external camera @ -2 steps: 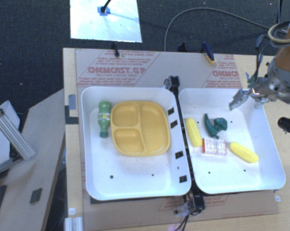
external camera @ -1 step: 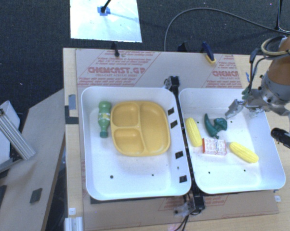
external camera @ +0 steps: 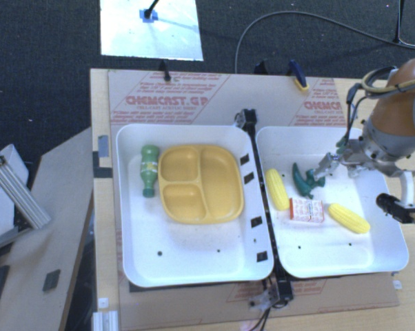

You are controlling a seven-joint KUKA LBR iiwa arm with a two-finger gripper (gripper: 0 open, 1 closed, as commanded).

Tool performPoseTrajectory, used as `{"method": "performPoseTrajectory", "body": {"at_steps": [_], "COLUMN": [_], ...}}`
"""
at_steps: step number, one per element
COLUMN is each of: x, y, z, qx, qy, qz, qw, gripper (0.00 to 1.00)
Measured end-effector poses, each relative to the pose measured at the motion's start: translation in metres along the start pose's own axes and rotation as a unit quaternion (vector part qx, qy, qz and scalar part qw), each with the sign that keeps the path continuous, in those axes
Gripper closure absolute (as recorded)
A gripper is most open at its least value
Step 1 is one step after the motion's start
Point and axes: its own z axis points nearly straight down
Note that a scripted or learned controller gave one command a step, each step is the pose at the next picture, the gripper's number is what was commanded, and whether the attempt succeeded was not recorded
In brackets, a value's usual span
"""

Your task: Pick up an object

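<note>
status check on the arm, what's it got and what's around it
Gripper low over right bin, at the dark green toy; hold unconfirmed. Two corn cobs and small carton close by.

Bright, even overhead light; soft shadows, slight blur, glare on bins (external camera: 194,281).

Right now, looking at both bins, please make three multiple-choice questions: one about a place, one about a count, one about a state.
1. Where does the green bottle lie?
A. left bin, beside the yellow tray
B. right bin, beside the box
C. on the floor

2. How many yellow corn cobs are in the right bin?
A. one
B. two
C. four

3. What do the yellow tray's compartments hold?
A. corn
B. a box
C. nothing

Answers: 1 A, the bottle lies along the tray's left edge. 2 B, one cob lies near the divider and another right of the small box. 3 C, bare yellow shows in every compartment.
</note>
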Motion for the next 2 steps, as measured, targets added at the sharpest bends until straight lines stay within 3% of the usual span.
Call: {"method": "performPoseTrajectory", "body": {"at_steps": [1, 2], "x": [-0.001, 0.0], "y": [0.002, 0.001], "z": [-0.013, -0.057], "qx": [-0.003, -0.003], "qy": [-0.001, -0.001], "qz": [0.0, -0.001], "qw": [1.0, 1.0], "gripper": [1.0, 1.0]}}
